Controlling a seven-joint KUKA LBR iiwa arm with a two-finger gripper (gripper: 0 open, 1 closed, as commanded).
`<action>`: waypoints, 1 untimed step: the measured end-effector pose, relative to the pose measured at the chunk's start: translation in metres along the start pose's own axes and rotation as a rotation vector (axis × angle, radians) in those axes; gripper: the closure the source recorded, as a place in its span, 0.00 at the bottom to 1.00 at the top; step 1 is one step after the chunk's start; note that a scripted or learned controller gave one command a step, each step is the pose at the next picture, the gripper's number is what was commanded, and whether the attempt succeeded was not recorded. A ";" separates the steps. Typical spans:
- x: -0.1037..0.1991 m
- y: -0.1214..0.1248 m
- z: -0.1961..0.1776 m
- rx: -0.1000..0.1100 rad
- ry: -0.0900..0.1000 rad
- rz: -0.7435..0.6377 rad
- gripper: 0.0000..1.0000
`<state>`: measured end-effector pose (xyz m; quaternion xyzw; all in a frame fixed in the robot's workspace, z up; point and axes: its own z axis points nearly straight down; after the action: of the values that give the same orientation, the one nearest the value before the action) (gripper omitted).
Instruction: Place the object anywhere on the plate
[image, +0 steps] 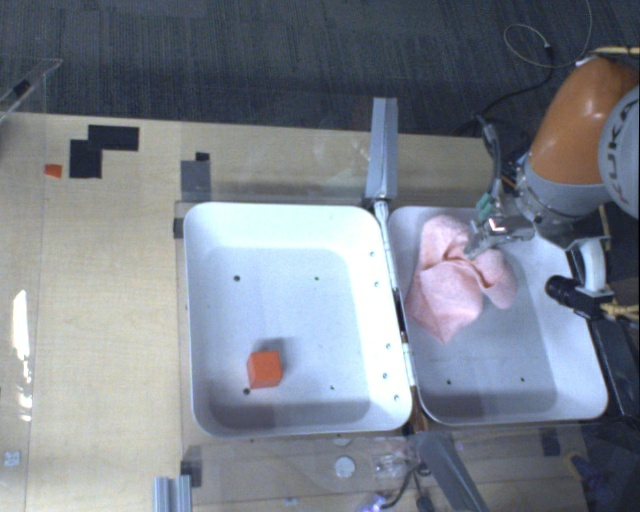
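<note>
At the far left, the wooden table (100, 330) is carrying a small orange-red square marker (53, 171) near its upper left corner, with black blocky shapes (98, 148) lying just beside it toward three o'clock.

Moving toward three o'clock, the left white bin (290, 225) is sitting on the table, and an orange cube (265, 369) is resting on its floor toward the seven o'clock part, well apart from the walls and from everything else. A grey metal bar (381, 150) is standing at twelve o'clock of the seam where the two bins are meeting.

Further toward three o'clock, the right white bin (520, 395) is lying side by side with the left one, their rims touching. A crumpled pink cloth (450, 285) is lying in its upper left part, spreading from roughly the ten o'clock region toward the centre of this bin.

The end effector (490, 228) is hovering at the upper edge of the cloth, at about twelve o'clock of this bin, with its tip touching or pressing into the pink folds. How far it is opening is something I cannot tell, nor whether any fabric is actually being gripped. Behind it, toward two o'clock, the arm (580, 120) with its orange band is reaching in from the right.
</note>
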<state>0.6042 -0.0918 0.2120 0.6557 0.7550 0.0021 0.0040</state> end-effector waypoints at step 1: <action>0.001 0.003 -0.013 -0.001 0.000 -0.008 1.00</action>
<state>0.6067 -0.0906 0.2255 0.6527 0.7576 0.0023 0.0043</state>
